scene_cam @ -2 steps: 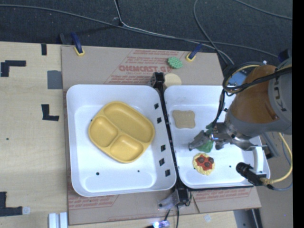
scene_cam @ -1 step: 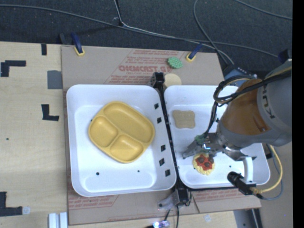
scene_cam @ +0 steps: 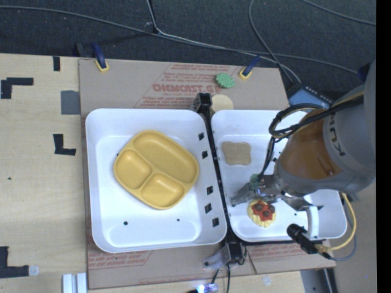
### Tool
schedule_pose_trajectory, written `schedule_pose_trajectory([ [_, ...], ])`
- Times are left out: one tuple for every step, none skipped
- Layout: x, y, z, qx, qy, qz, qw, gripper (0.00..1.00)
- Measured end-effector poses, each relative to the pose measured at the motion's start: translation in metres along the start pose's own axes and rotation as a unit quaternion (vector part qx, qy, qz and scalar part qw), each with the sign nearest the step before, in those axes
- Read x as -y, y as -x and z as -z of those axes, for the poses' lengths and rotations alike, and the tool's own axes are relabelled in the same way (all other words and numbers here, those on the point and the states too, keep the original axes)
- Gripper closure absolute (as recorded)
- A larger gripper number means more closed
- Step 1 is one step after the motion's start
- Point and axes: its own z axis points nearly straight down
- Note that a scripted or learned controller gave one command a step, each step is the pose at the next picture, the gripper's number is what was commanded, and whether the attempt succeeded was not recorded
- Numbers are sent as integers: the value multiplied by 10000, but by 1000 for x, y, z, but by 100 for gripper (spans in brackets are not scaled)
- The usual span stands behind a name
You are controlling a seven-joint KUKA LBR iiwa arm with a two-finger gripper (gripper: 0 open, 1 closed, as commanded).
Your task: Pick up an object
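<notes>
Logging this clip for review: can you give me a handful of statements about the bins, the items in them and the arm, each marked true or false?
1. The yellow divided plate lies in the left bin. True.
2. The slice of toast lies in the left bin. False: it lies in the right bin.
3. The gripper is over the right bin, next to the small pizza. True.
4. The green waffle piece sits inside a bin. False: it lies on the cardboard beyond the bins.
5. The plate has one undivided hollow. False: it has three compartments.
</notes>
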Motion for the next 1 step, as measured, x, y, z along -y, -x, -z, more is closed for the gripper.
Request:
schedule_pose_trajectory([
  [-1, 1, 12, 9, 23, -4, 10000, 100],
])
